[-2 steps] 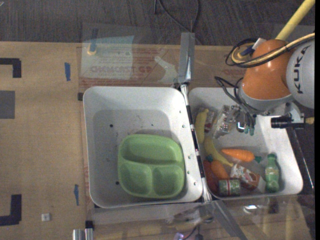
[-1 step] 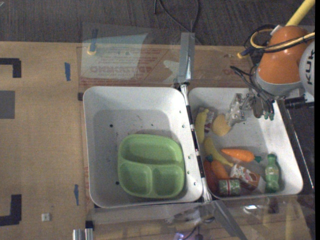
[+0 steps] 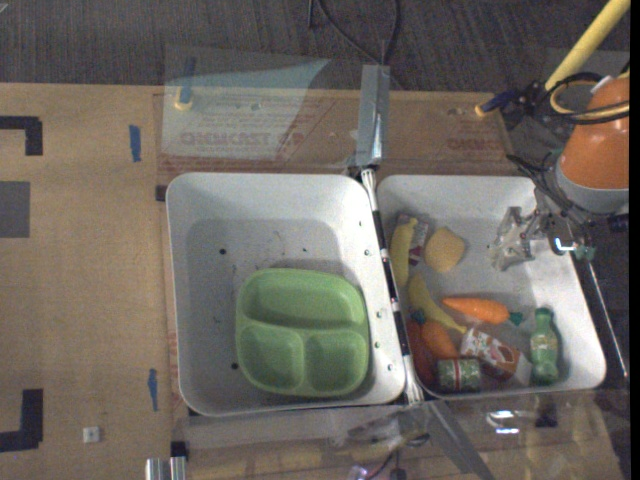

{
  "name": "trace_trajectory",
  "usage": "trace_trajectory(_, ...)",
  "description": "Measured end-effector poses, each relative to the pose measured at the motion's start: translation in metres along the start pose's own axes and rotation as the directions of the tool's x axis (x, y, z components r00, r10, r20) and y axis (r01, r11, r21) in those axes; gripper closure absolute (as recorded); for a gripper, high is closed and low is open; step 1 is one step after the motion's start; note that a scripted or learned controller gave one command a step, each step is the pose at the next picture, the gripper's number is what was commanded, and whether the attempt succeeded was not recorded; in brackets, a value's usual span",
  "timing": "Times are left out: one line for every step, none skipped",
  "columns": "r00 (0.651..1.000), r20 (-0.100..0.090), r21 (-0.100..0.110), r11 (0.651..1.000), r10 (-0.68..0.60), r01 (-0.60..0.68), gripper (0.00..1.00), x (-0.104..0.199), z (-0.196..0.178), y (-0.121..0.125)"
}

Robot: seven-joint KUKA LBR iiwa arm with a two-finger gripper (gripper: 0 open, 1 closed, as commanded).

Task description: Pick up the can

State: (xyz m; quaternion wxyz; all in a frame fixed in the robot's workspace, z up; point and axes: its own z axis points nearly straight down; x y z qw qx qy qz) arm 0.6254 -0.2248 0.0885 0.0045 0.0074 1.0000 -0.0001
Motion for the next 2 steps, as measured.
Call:
trace_trajectory(1.000,-0.001,-0.001,1.000,0.001,-0.001,0.00,0.001,0.001,0.000)
trace_trajectory(0.996,0.002,0.000,0.996,0.090,-0.090,0.00,-0.026,-0.140,0.005)
